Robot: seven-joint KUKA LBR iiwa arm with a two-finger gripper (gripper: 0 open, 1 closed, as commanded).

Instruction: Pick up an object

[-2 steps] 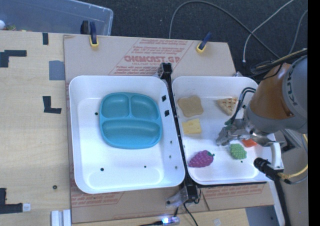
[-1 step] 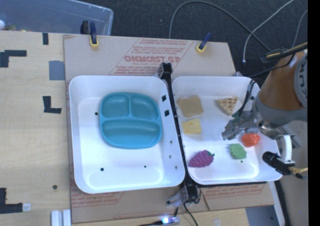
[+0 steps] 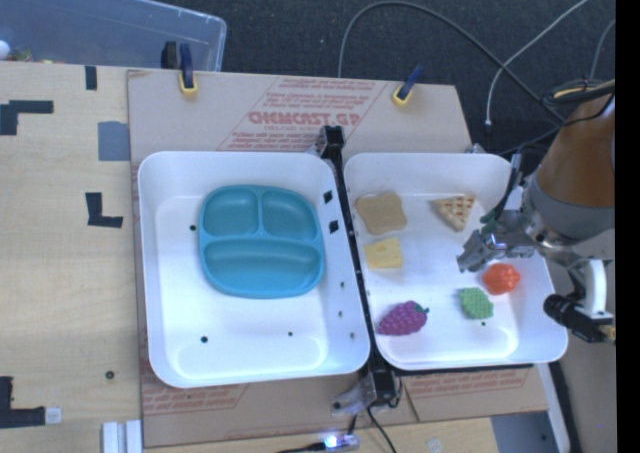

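The right bin point(image 3: 530, 346) holds several toy foods: a brown toast slice point(image 3: 380, 212), a waffle-patterned wedge point(image 3: 455, 210), a yellow block point(image 3: 384, 255), a purple grape bunch point(image 3: 402, 318), a green piece point(image 3: 476, 303) and an orange-red piece point(image 3: 500, 278). My gripper point(image 3: 484, 250) reaches in from the right and hangs low over the bin's right side. It is just above and left of the orange-red piece and close to it. I see nothing held in it.
The left bin point(image 3: 160, 341) holds a blue divided plate point(image 3: 262, 241). A black divider clip point(image 3: 331, 144) sits where the bins meet at the back. Cables run behind the right bin. The grey arm point(image 3: 575, 191) covers that bin's right rim.
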